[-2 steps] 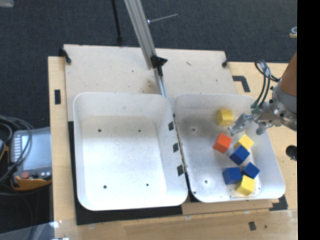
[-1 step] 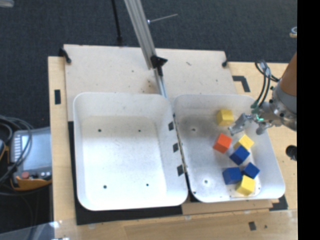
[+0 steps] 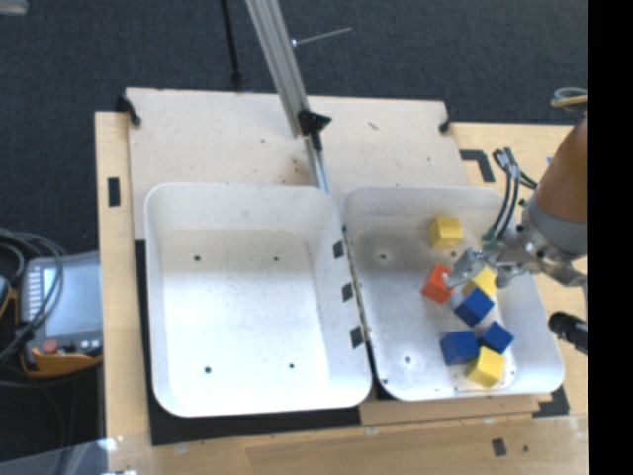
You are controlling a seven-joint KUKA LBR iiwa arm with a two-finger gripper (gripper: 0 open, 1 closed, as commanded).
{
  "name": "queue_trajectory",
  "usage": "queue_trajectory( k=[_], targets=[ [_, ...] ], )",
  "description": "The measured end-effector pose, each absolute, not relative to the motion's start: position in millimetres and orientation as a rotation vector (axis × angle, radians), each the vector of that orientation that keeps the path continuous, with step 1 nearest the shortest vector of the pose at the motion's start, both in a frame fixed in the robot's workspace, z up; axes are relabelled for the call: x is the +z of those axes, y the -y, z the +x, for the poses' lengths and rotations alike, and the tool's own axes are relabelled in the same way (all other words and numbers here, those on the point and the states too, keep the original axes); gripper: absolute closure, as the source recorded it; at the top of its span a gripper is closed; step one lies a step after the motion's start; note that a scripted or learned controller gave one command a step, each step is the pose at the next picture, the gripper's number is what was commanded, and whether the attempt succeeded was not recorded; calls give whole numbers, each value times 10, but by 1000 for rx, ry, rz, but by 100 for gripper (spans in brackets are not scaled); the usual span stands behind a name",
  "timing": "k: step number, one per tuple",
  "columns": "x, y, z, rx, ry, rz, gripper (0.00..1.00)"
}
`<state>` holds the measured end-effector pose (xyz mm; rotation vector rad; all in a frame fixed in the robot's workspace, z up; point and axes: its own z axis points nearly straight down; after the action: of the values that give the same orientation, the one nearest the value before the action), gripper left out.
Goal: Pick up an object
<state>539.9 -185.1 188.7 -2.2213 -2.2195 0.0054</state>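
My gripper (image 3: 468, 270) reaches in from the right and hangs over the middle of the right bin (image 3: 396, 228). An orange cube (image 3: 434, 286) lies right at its left tip, touching or nearly so. A yellow cube (image 3: 485, 284) and a blue cube (image 3: 474, 308) sit just below the gripper, partly covered by it. Another yellow cube (image 3: 445, 231) rests apart, toward the back of the bin. Two more blue cubes (image 3: 459, 347) (image 3: 497, 337) and a yellow cube (image 3: 487, 368) are clustered at the bin's front right.
The left bin (image 3: 168, 265) stands beside the right one, their rims meeting in the middle. A slanted aluminium post (image 3: 282, 57) rises behind the bins. The grey arm (image 3: 559, 201) with its cables overhangs the right bin's right rim.
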Motion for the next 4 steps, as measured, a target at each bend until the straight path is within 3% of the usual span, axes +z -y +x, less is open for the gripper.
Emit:
queue_trajectory(
  k=[2, 3, 4],
  targets=[
    [1243, 1873, 5416, -5, 2231, -2231, 0],
    [1301, 1869, 5401, -4, 2219, -2234, 100],
    [1878, 1978, 5382, -5, 2221, -2232, 100]
  ],
)
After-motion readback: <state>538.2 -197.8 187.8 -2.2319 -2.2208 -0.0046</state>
